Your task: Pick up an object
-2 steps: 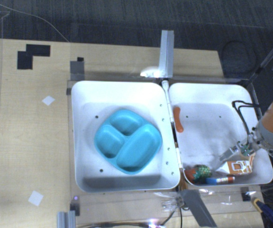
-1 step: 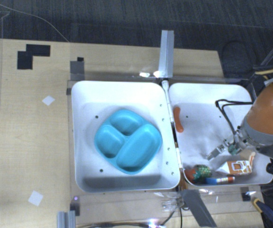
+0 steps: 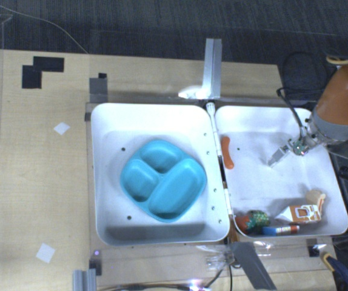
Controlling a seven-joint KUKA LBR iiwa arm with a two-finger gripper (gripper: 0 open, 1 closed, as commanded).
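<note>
- The task names no particular object, so the candidates are the loose items in the right bin (image 3: pixel 325 162); all of them lie on its floor, none lifted.
- An orange stick-like object (image 3: pixel 226 152) lies along the right bin's left wall, just beside the divider between the two bins.
- A cluster sits along the near edge of that bin: a green item (image 3: pixel 258 218), a red and blue marker-like piece (image 3: pixel 281 229), an orange and white carton (image 3: pixel 304 213), and a tan piece (image 3: pixel 315 197) touching the carton's far end.
- The tool (image 3: pixel 278 156) hangs over the open middle of the right bin, well apart from the cluster and from the orange stick.
- Nothing is visible between its fingers; they are too small and slanted here to say whether they are spread or pressed together.
- Judgement: the pick is not yet done. Left to do are choosing a target, coming down on it, closing, and lifting it clear.
- The grey arm (image 3: pixel 344 111), with its orange band, reaches in from the right over the bin's far corner.
- The left bin (image 3: pixel 107 162) holds a blue divided tray (image 3: pixel 163 179), which sits flat on the floor and apart from the tool.
- Both bins rest side by side on the table (image 3: pixel 34 162).
</note>
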